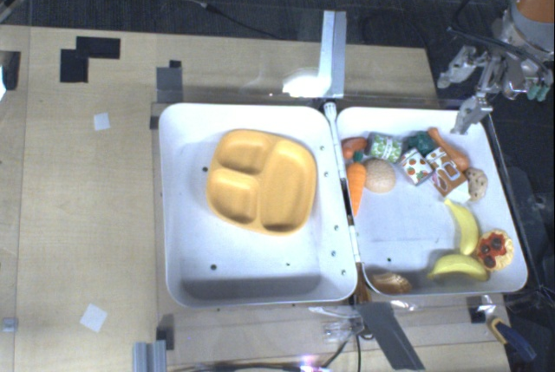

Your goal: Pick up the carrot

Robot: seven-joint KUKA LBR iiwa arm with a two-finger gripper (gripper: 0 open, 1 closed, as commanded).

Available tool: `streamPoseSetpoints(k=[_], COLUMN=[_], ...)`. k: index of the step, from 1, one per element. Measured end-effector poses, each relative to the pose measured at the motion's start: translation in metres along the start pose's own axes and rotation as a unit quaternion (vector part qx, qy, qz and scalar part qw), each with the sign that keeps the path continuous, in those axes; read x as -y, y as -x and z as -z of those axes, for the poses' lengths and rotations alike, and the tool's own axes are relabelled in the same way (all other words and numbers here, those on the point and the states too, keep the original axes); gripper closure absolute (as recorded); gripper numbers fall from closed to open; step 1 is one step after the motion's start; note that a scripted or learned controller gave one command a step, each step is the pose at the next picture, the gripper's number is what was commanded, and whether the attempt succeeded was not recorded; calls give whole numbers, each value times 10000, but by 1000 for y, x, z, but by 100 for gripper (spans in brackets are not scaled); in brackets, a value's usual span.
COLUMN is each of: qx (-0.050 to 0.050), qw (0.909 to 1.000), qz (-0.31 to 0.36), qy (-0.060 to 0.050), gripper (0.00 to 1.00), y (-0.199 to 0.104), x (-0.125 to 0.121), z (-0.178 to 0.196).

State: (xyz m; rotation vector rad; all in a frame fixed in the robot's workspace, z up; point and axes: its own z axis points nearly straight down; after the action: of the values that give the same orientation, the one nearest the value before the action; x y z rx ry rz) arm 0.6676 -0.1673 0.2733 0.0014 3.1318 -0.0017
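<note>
still on the bin floor: carrot against the left wall

the small orange plastic carrot (pixel 355 185) with a green top lies lengthwise against the left wall of the right shallow white bin (pixel 416 253), in its upper-left part, tip pointing toward the near edge. touching its right side is a round beige bread roll (pixel 379 176). just above them, near the bin's top-left corner, lies another orange-red toy piece (pixel 353 148), and beside that a green patterned block (pixel 385 146). further along the top edge sits a cluster of a dark green piece (pixel 422 141), small white patterned boxes (pixel 417 167) and an orange-brown piece (pixel 448 155). a yellow banana (pixel 466 245) curves along the right side toward the bottom-right corner, with a red tart-like toy (pixel 496 247) touching it. a brown item (pixel 390 281) lies at the bottom edge.

the left white bin (pixel 186 257) holds a yellow divided plastic tray (pixel 261 180) near its middle.

the grey two-finger gripper (pixel 479 97) hangs over the right bin's top-right corner, well apart from the carrot, its fingers spread and holding nothing.
</note>
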Motion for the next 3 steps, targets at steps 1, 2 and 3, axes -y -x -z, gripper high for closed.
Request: streamPoseSetpoints(k=[1,2,3], qx=[-42,13,71], qw=[9994,9965,9967], qz=[-330,-842,-811], qy=[12,4,0], gripper=[0,0,100], y=[-70,-153,-149], x=[-31,-72,-72], z=[-115,-181,-168])
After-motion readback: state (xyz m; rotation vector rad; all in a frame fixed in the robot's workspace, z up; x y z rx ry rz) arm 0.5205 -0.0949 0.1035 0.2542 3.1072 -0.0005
